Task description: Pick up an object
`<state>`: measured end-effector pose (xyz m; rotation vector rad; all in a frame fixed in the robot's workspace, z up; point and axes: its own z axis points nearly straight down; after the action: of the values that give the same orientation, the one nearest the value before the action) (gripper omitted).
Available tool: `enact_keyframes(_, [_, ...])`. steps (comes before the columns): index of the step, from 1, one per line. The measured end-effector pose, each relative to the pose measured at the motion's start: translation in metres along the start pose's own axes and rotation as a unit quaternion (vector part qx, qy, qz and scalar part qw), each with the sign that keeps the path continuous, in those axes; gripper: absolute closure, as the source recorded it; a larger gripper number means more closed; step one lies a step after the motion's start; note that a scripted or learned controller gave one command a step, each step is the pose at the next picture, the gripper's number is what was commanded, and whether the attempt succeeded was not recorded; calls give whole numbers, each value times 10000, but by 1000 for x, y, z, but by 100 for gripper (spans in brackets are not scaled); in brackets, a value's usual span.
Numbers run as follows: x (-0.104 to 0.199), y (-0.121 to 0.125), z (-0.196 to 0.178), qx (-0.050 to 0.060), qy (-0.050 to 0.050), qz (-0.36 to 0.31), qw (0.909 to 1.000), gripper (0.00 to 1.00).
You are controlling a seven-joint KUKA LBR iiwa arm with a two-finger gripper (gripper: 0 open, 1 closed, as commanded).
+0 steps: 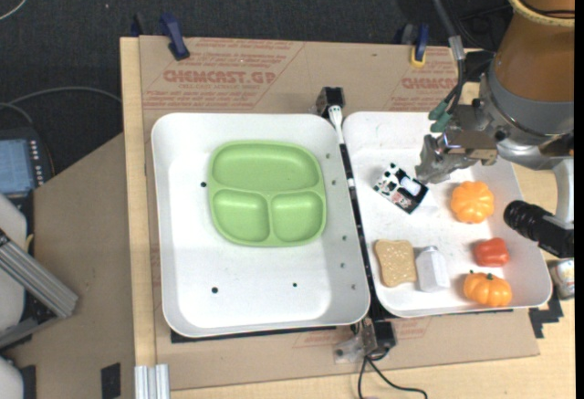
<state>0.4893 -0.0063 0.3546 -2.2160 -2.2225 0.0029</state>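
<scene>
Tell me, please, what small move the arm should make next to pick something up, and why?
Probably a short descent: the pincer hovers in the right bin just right of the black-and-white toy, with nothing visibly held, so shifting slightly left and lowering onto that toy looks the quickest option.

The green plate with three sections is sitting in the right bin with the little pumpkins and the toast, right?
Not quite. The green plate sits in the left bin, by itself. The little pumpkins and the toast are in the right bin, on the other side of the divide. The camera view shows this. The plate does have three sections.
</scene>
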Motion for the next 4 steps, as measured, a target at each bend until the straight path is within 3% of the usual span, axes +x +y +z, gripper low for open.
enact_keyframes(1, [11,-11,29,9,-1,10,10000,100])
enact_keyframes(2, [64,-10,30,-11,0,-14,10000,100])
enact_keyframes(3, [126,-10,-3,-38,10,-24,10000,100])
enact_keyframes(4, [143,-10,15,5,-6,4,10000,100])
